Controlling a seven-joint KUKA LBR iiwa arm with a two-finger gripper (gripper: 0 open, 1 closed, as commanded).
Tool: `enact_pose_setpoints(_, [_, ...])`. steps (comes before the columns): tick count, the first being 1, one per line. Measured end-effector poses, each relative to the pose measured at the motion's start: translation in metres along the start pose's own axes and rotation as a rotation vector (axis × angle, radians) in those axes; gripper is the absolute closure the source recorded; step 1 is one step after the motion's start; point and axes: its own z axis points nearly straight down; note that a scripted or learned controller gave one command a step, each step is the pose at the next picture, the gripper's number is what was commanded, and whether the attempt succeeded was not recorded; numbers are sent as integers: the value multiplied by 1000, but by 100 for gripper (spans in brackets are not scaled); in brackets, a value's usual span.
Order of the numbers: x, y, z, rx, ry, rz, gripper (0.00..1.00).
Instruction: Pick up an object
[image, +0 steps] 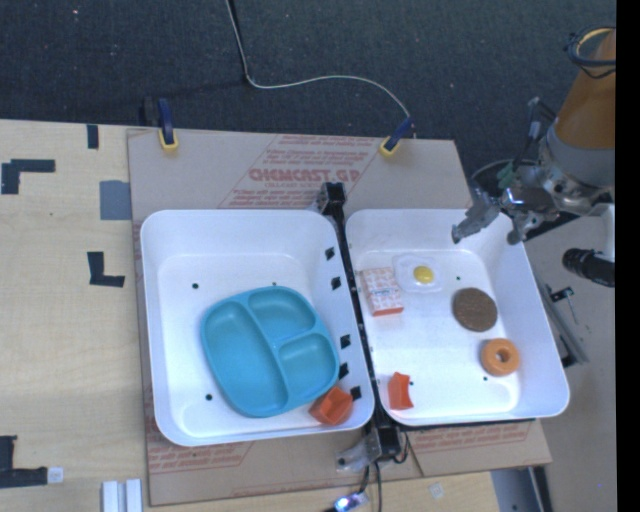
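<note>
The fingers (493, 228) stand apart and bare, right of centre in the frame, above the right bin's (530, 405) upper rim; below them lies the donut (499, 357), probably light and rigid; pinch across its ring.

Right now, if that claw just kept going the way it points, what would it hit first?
Probably the right bin, near its upper right corner. The gripper hangs above there, pointing down and left; the fried egg lies further along. Depth is unclear.

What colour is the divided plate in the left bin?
The divided plate is light blue, seen clearly in the camera view.
</note>
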Motion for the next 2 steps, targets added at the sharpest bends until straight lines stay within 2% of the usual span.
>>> enact_pose_setpoints(1, [0,2,-6,-9,-2,-3,0])
enact_pose_setpoints(2, [-7,8,48,-4,-2,-2,0])
